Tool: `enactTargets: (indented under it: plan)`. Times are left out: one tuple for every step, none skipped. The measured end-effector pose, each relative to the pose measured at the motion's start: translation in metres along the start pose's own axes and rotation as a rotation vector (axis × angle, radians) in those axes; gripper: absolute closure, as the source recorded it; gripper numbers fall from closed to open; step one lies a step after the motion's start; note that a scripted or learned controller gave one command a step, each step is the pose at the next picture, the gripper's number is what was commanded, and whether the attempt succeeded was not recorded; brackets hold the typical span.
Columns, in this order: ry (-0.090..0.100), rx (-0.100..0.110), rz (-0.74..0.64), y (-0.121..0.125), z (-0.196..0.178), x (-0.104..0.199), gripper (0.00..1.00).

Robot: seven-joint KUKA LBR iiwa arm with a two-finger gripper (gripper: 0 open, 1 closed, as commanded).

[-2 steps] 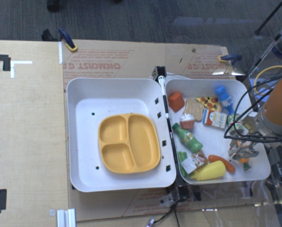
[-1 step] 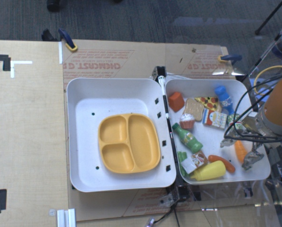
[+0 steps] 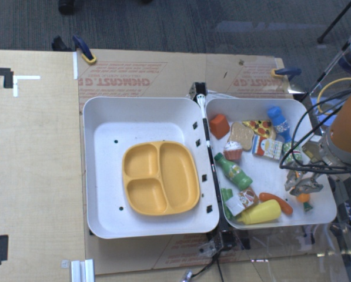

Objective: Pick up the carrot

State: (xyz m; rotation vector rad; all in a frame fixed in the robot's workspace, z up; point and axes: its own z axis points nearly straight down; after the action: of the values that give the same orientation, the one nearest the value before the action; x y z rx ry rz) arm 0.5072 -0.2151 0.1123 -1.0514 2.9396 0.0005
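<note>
The carrot (image 3: 276, 202), an orange-red tapered piece, lies near the front of the right bin (image 3: 323, 215), against a yellow banana-like toy (image 3: 261, 213). My gripper (image 3: 302, 185) hangs low over the front right corner of that bin, just right of the carrot's tip and apart from it. A small bright orange bit (image 3: 304, 198) shows directly under the gripper; what it is cannot be made out. Cables cross in front of the gripper and hide part of it.
The right bin also holds a green bottle (image 3: 233, 171), a red block (image 3: 219, 126), a bread slice (image 3: 241, 135), a pizza slice (image 3: 258, 126), a blue bottle (image 3: 278, 121) and a carton (image 3: 269, 148). A yellow divided plate (image 3: 161, 177) sits in the left bin (image 3: 99, 157).
</note>
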Motion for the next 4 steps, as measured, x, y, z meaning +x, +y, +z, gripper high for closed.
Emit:
enactTargets:
  plan:
    - [0.0, 0.0, 0.0, 0.0, 0.0, 0.0, 0.0]
    - [-0.006, 0.004, 0.0, -0.001, -0.01, -0.004, 1.0]
    - [-0.006, 0.003, 0.0, -0.001, -0.01, -0.004, 0.0]
    - [-0.012, 0.008, 0.001, -0.002, -0.019, -0.007, 1.0]
